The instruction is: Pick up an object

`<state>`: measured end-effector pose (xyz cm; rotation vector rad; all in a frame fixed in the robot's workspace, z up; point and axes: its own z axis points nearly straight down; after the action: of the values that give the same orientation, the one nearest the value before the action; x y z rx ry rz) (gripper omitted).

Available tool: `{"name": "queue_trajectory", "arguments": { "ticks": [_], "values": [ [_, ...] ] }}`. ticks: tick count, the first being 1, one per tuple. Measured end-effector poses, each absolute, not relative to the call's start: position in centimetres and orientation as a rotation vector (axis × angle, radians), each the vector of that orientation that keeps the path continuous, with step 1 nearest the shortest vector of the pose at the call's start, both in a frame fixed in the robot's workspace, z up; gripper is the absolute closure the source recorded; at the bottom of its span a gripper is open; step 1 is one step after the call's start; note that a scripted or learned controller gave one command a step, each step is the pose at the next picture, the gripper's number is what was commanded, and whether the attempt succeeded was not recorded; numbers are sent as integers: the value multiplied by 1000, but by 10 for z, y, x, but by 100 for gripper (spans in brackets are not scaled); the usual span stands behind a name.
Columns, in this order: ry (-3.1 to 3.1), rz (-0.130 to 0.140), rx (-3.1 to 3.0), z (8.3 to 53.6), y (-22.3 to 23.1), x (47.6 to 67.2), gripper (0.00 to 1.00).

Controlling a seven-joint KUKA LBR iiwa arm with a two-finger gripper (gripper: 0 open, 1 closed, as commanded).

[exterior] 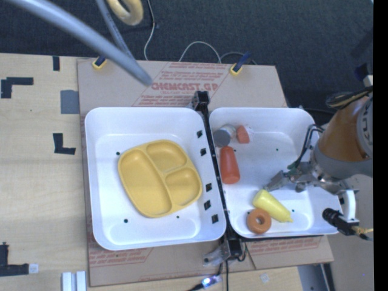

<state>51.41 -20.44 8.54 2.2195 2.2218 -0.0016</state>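
Your gripper looks spread open with nothing in it, hanging in the right bin just beside the yellow cone, so I'd centre over the cone's fat middle and keep clear of the orange ring touching it.

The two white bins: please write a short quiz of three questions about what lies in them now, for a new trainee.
1. True or false: the yellow divided plate lies in the left bin.
2. Which item lies nearest the gripper? A) orange ring B) yellow cone C) grey cylinder
3. Fill in: the red cylinder lies in the ___ bin.

Key: 1 true; 2 B; 3 right.
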Motion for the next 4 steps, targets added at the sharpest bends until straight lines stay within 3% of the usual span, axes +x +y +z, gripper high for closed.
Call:
{"name": "queue_trajectory", "arguments": {
  "ticks": [1,2,4],
  "values": [
    [2219,-2,2216,96,-205,515,100],
    [2220,2,2217,153,-211,523,100],
    [2221,2,2216,239,-209,520,100]
  ]
}}
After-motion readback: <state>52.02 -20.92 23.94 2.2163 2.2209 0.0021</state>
